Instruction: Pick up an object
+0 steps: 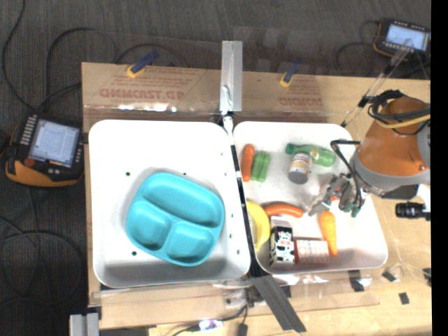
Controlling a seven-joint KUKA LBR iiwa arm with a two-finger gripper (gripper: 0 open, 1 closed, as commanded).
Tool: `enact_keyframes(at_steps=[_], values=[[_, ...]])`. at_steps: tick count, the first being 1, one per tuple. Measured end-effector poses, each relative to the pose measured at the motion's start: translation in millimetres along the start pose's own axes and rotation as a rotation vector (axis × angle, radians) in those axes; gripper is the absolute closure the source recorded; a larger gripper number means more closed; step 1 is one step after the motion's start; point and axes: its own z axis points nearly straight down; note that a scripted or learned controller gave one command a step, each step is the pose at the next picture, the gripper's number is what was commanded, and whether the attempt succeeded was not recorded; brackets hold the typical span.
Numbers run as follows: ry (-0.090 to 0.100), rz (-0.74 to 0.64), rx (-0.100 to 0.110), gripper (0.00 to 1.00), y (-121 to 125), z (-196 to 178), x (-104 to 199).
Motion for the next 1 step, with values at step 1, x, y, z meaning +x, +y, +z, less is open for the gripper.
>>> enact_keyframes(at_steps=[1], values=[[0.038, -0.096, 0.012, 1.00, 48.2, -77.7, -4.3]])
